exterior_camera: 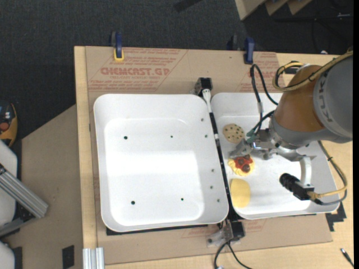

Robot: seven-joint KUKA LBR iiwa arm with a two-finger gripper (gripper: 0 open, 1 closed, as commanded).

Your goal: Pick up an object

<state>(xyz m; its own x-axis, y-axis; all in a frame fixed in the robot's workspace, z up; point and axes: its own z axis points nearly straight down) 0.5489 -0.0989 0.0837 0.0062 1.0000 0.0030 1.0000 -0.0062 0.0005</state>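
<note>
Camera view shows the tool (245,150) low in the right bin (269,206), just above a red-and-yellow object (242,164), likely lined up to grab it; finger state unclear, cannot tell; cookie (232,131) and yellow lump (240,193) sit nearby.

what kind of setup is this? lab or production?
Most likely a robotics lab grasping rig, not production: two white bins clamped to a board still in its protective paper, toy-like food items in the right bin, and loose cables running off the arm.
</note>
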